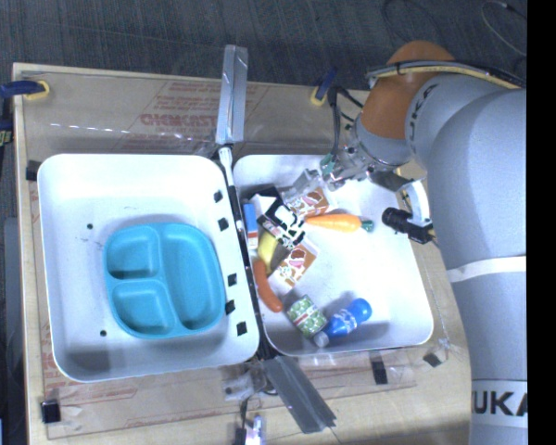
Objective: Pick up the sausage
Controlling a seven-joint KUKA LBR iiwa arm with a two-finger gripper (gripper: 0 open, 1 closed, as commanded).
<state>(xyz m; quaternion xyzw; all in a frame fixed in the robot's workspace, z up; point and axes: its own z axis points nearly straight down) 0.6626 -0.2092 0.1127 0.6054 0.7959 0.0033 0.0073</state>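
Reaching in from the right, the grey arm [482,211] crosses the far right corner of the right bin [408,290], its orange band [389,109] sitting above the bin's far rim. The gripper [308,191] hangs low over the far left part of that bin, above a cluster of small packages; whether it is wide, narrow or gripping anything cannot be told at this angle.

The sausage [266,286], reddish-orange and slender, lies along the left wall of the right bin, close to the divider between the two bins. Its far end is tucked under a printed snack packet [295,262] and a yellow item [268,248] lies just beyond it. Room on its left side is tight because of the wall; its near end is more exposed.

A carrot [334,221] lies across the middle of the bin, just right of the gripper. A black and white patterned item [285,221] sits directly below the gripper. Toward the near rim, a green-labelled can [304,313] lies beside a blue-capped bottle [345,319], the two touching or nearly so. The right half of the bin floor is bare white and gives open room.

The left bin [65,248] holds a blue compartment tray [162,281] resting flat near its centre, with bare white floor all around it.

Both bins rest on a pale bench [120,109] with printed markings, and a dark ribbed floor [167,17] lies beyond its far edge.
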